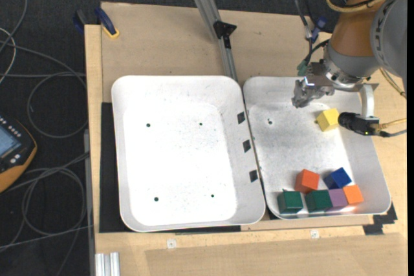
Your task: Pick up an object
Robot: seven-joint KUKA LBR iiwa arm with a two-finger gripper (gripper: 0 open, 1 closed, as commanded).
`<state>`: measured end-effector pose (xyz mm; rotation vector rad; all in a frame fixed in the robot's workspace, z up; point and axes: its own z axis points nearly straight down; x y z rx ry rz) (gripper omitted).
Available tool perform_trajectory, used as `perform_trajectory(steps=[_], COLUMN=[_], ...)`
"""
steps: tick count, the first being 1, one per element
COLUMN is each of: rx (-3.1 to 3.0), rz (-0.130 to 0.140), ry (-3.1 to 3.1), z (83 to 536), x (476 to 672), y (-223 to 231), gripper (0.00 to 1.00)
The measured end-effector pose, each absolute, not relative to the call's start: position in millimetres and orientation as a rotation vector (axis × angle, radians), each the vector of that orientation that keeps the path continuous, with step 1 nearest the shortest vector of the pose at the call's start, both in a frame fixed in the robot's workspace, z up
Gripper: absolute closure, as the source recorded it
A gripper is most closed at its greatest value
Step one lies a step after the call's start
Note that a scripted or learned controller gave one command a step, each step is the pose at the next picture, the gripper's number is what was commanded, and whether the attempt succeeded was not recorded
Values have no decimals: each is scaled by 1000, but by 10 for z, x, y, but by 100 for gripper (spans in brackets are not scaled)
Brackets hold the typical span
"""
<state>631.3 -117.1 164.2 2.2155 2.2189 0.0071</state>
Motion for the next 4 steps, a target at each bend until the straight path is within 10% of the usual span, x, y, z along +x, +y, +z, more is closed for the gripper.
perform_trajectory(steps=[2, 4], rx=[2214, 2214], rz=[9, 5], ry=[2218, 2227], z=[2727, 2683], x=[6240, 6523], y=[-1105, -89], gripper=[100, 100])
